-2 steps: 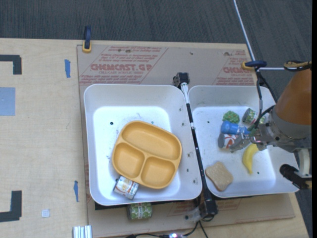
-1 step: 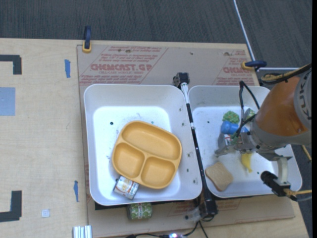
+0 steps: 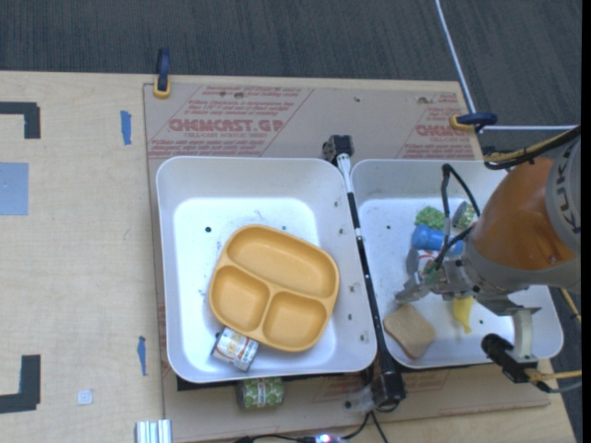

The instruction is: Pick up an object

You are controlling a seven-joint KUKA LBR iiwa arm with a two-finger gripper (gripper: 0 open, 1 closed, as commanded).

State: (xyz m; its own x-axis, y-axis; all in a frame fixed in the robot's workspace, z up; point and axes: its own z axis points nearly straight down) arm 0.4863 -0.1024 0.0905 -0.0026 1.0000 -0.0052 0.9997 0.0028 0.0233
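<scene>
Dark carpet surrounds a wooden bench [image 3: 74, 247] bearing two white bins. At the right bin [image 3: 388, 210], the arm [image 3: 526, 220] covers the gripper [image 3: 443, 284]; whether it is clenched or released I cannot tell. Nearest below it, a tan sponge-like block [image 3: 409, 330] lies flat at the bin's front, matte and soft-edged. Blue [image 3: 427, 238], green [image 3: 429, 217] and yellow [image 3: 462, 314] pieces crowd close, so a descent could nudge neighbours or close on nothing.

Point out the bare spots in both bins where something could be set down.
Left bin: bare floor behind the yellow tray, toward the far wall. Its near corner is crowded by the can. Right bin: bare strip along the divider; the rest is crowded around the arm.
</scene>
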